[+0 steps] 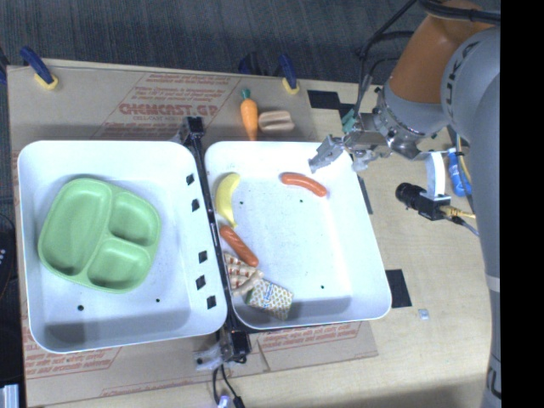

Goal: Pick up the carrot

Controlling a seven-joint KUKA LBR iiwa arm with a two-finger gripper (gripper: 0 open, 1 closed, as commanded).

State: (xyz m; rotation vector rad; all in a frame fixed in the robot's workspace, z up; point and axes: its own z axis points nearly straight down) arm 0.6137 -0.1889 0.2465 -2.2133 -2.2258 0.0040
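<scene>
The carrot point(248, 117), orange with a green top, lies on the cardboard just behind the right bin's point(365, 253) far rim, outside both bins. My gripper point(342, 157) hangs over the far right corner of the right bin, well to the right of the carrot. Its fingers point(325, 155) stand apart, open, with nothing between them.
A tan bun-like piece point(275, 122) lies right beside the carrot. In the right bin are a banana point(225, 195), two sausages point(303, 184) point(239, 245) and a patterned packet point(270, 297). A green divided plate point(100, 232) sits in the left bin point(34, 313).
</scene>
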